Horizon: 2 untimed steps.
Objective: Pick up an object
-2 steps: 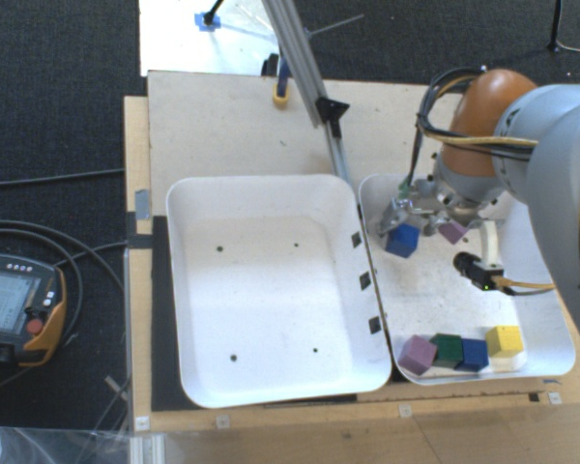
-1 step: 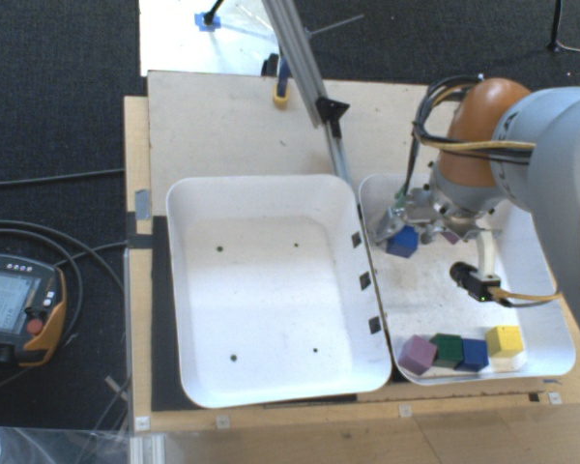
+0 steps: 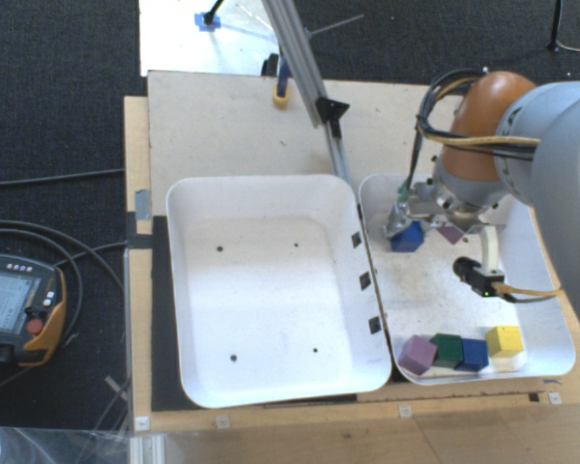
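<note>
Camera view has the arm (image 3: 551, 143) reaching into the right bin (image 3: 551, 288), with the tool (image 3: 411, 222) down near the bin's far left corner, right at a blue block (image 3: 407, 237). The block sits just under the tool and looks to be touching it, but I honestly can't tell how the tool is set or whether it has any grip on the block, since the wrist hides that part.

My guess on handling: it looks like a small, rigid toy cube, so light, not fragile, and flat-sided. Squeezing two opposite flat faces should work fine, though smooth sides could slip if the grip is off-centre.

A small purple block (image 3: 451, 232) lies just beside it, partly under the wrist. Along the near edge of the same bin there's a row: purple cube (image 3: 418, 354), green cube (image 3: 448, 347), blue cube (image 3: 474, 355), yellow cube (image 3: 505, 341), all packed close together. The left bin (image 3: 188, 288) sits alongside on the table (image 3: 213, 124).
</note>
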Tool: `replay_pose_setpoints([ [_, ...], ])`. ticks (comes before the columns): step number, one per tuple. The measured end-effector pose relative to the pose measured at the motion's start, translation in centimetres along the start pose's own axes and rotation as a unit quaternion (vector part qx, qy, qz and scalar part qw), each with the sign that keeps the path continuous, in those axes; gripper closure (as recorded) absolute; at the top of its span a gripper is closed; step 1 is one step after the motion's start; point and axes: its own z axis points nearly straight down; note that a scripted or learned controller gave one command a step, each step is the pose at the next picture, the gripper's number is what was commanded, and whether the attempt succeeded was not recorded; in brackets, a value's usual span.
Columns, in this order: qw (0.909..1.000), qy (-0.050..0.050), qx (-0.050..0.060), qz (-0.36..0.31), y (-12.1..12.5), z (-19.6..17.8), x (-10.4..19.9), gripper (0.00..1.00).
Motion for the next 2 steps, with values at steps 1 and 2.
replay_pose_setpoints([
  [1,1.0000,0.001,-0.001,-0.005,-3.6,-9.3,8.5,1.00],
  [2,1.0000,0.002,0.003,-0.005,-8.6,-12.3,13.9,1.00],
])
